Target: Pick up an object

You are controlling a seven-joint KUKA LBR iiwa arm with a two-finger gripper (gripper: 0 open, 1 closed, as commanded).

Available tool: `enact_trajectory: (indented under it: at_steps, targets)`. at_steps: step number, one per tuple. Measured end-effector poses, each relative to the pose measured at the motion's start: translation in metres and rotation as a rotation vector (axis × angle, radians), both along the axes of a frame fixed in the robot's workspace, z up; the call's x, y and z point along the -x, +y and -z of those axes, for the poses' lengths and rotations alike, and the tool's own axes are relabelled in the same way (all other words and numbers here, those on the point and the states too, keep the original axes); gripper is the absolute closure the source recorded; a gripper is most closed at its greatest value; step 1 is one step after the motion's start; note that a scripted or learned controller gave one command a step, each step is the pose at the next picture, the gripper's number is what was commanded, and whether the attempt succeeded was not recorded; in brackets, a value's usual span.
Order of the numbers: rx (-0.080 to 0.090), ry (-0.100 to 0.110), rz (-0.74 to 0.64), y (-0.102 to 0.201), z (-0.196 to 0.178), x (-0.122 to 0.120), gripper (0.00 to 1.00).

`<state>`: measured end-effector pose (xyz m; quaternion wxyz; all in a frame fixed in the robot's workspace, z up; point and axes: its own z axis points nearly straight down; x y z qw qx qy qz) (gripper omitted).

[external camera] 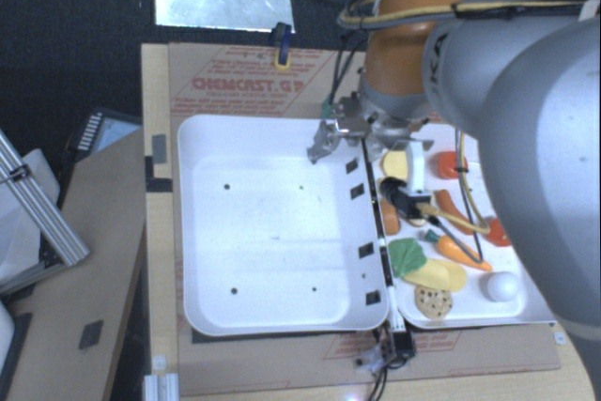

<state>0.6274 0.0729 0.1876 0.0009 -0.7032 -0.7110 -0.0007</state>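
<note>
My gripper (331, 138) hangs over the far end of the seam where the two bins meet, its metal tip just above the far corner of the left bin (272, 315). I cannot tell from this slant whether it is wide or narrow, and I see nothing held in it.

Everything I could pick lies in the right bin (470, 318), on the arm's side of my gripper. Closest is a pale yellow round piece (395, 166), just beside the tool and a little toward the camera. Next out, further under my arm, sits a red-orange piece (449, 165). Toward the camera from the yellow round, close to the seam, lies a brown-orange piece (390, 220), and beside it, away from the seam, an orange slice (441, 200).

Further from my gripper there is a green leaf (406, 255) near the seam, with a carrot (457, 250) just beside it on the arm's side and a red piece (497, 236) beyond that, partly under my arm. A yellow lumpy piece (439, 275) touches the leaf's near edge.

Furthest from the tool, at the near end of the right bin, are a speckled cookie (432, 300) and, apart from it on the arm's side, a white ball (500, 286).
</note>
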Motion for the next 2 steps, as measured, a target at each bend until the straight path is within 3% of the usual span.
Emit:
enact_trajectory:
  at_steps: [1,2]
  targets:
    - [0.001,-0.002,0.002,0.046,0.103,-0.042,0.00]
    - [-0.003,-0.006,0.000,0.168,0.102,-0.041,0.00]
